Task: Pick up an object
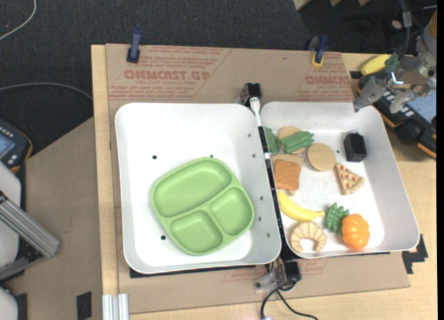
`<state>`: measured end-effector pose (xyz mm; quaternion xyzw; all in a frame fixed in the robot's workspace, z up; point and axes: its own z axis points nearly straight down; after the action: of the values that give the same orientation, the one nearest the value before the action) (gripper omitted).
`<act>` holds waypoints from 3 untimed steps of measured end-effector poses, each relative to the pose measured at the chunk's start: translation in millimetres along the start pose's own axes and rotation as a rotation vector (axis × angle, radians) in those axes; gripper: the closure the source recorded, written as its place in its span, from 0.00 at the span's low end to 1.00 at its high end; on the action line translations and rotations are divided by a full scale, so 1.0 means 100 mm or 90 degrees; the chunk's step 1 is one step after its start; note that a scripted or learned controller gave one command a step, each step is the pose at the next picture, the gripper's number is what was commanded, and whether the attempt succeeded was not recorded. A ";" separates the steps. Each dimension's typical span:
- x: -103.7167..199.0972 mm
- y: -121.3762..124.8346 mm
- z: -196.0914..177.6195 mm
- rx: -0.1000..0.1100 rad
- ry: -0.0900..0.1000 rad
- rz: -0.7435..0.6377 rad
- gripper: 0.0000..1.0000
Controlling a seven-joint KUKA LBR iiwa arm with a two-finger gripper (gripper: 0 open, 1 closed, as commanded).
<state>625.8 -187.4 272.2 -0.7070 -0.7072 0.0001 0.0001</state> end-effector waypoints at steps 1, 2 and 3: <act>0.17 -0.45 1.07 0.007 0.003 0.001 0.00; 0.59 -1.03 1.42 0.006 0.003 0.000 0.00; 1.58 -1.48 0.85 0.001 0.003 -0.006 0.00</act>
<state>477.7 -29.2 187.4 -0.7039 -0.7103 -0.0012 0.0027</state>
